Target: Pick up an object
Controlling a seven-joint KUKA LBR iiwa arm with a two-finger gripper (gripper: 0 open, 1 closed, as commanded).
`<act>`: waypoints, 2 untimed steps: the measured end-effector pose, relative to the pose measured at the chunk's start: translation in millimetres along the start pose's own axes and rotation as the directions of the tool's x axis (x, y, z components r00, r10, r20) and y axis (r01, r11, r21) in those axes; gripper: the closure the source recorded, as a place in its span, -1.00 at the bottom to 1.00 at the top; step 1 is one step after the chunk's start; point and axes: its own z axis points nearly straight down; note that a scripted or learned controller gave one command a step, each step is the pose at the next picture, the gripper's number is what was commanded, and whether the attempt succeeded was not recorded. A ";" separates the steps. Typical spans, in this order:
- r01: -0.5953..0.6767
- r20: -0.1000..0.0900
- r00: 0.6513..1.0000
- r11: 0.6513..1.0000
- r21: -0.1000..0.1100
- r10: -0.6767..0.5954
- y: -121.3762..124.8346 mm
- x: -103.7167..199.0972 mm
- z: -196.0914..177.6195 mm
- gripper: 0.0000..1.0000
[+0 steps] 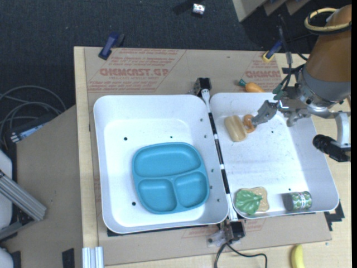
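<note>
My gripper [277,116] hangs over the far part of the right bin [312,166], open. Its left finger [262,115] reaches down toward a small orange piece [249,122] and looks close to or touching it; nothing sits between the fingers. A tan bread-like roll [235,128] lies just left of the orange piece. At the near end of the same bin lie a green leafy toy on a tan base [250,201] and a small dark can [299,200] on its side.
The left bin [111,149] holds a blue compartment plate [170,176]. An orange carrot-like toy [252,86] lies on the board beyond the right bin. A yellow item [297,256] sits at the bench's near right. Black clips [203,86] join the bins.
</note>
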 end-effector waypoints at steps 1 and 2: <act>0.001 0.000 1.000 1.000 0.001 -0.001 64.5 7.0 78.5 -1.00; -0.001 0.001 1.000 1.000 -0.004 0.001 78.7 -12.7 146.6 -1.00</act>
